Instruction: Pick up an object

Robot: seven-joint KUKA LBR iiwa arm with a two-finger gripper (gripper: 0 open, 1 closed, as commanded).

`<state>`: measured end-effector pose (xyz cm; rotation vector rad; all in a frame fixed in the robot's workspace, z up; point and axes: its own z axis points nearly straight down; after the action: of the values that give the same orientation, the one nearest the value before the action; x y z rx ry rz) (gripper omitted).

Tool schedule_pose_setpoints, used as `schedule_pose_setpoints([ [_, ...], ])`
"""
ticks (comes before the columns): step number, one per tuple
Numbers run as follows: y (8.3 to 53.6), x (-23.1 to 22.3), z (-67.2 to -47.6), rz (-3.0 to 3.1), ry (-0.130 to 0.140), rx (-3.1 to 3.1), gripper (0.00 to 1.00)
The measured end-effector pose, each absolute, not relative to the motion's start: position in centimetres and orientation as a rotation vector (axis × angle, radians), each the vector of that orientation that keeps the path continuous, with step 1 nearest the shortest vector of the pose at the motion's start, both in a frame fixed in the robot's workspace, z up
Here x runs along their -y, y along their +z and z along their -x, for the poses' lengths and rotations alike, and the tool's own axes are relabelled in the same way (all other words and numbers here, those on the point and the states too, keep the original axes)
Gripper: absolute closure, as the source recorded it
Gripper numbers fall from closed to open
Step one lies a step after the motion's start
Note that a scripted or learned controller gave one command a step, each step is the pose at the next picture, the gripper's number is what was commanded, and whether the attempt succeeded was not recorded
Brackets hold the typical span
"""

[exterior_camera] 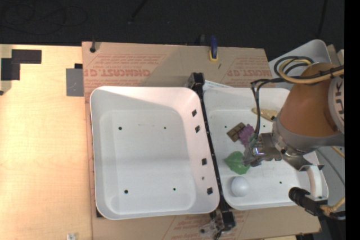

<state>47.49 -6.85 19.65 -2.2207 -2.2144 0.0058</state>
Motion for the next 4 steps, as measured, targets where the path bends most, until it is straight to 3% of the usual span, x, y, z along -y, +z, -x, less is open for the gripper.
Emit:
schedule_pose_setpoints([
  [1, 19.5, 14.0, -47.4, 2.226, 0.006, 2.216, 1.0],
  [2, 26.4, 9.1, -47.7, 2.217, -0.006, 2.228, 1.0],
  [3, 19.5, 14.7, -47.4, 2.22, 0.007, 2.215, 1.0],
  [4, 28.7, 9.9, -47.8, 2.219, -0.009, 2.23, 1.0],
])
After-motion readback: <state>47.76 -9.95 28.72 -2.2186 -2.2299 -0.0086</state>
